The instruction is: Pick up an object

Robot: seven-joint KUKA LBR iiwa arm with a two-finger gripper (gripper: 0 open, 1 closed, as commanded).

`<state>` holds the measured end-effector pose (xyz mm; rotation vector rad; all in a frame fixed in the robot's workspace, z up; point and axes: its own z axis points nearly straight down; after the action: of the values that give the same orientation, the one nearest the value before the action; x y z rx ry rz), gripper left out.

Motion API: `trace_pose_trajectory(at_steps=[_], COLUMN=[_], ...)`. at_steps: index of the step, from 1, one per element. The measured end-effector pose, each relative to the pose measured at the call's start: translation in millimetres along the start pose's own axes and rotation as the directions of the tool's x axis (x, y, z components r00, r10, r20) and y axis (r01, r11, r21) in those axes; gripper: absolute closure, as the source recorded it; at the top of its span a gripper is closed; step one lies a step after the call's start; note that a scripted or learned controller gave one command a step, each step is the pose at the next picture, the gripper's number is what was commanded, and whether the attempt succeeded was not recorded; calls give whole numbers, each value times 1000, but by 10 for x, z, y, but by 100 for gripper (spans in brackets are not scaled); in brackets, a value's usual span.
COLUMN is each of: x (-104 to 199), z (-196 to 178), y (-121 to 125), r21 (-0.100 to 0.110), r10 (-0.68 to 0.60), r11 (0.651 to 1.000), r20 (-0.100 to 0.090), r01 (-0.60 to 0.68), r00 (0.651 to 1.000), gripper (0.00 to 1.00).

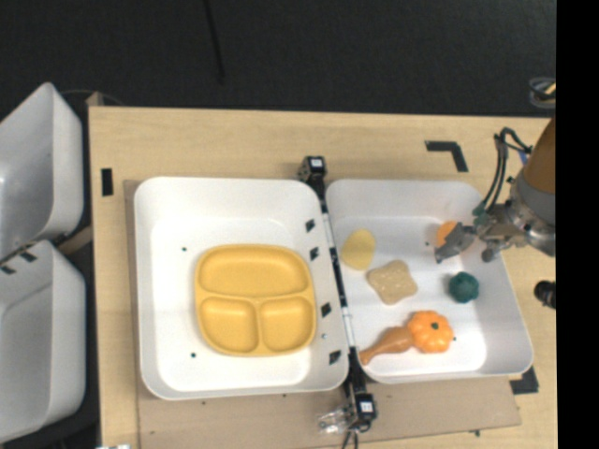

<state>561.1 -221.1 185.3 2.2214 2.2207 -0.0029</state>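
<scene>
Now mid-approach: end effector [465, 242] low over the right bin [412, 199], fingers parted, gripping nothing, beside a small orange object [447, 231]. Next calls for centring over that piece, or the nearby green ball [463, 287], then closing

High slanted view over both bins [150, 251]

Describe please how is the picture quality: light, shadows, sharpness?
In the camera view the light is even and soft; the white bins look bright, close to washed out, with faint shadows beside the yellow tray and the orange gourd. The whole frame is slightly soft, and the gripper is blurry, its details hard to read.
</scene>
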Motion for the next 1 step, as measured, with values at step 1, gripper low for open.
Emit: trace_pose_trajectory(at_steps=[1], x=[-40], z=[625], y=[23], r21=[3], r10=[2], r11=[1000], r20=[-1], r01=[-2], r00=[1000], gripper=[0])
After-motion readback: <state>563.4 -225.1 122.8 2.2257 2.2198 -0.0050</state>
